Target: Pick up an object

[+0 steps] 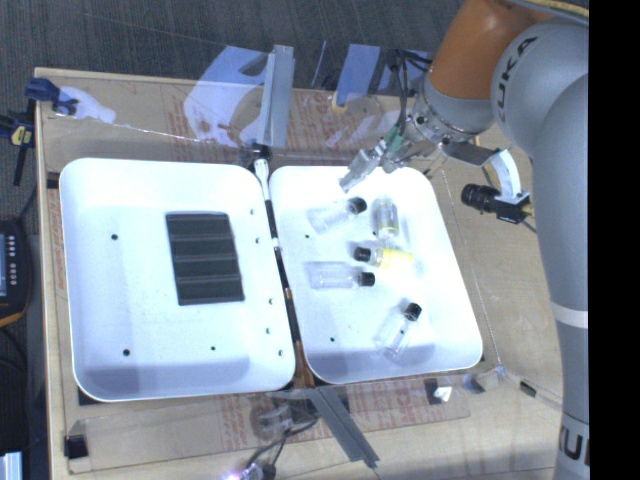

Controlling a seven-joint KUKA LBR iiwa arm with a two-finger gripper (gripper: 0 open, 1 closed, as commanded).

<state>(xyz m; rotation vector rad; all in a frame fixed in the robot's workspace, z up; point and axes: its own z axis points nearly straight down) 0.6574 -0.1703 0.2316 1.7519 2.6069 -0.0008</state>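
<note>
Gripper (365, 165) hangs over the upper rim of the right bin (455, 308), and whether it's open, I can't tell. Small clear bottles (384, 215) lie scattered mid-bin below it; "KU" reads on the grey arm (530, 78), upper right.

Dark letters are printed on the grey shell of the arm (540, 78), just below the orange band; they run at a slant and appear to spell part of "KUKA", though only the "UK" portion can be made out with any certainty. No wording can be read on the small bottles (385, 218) in the right bin, where any labels are too small and blurred.
</note>
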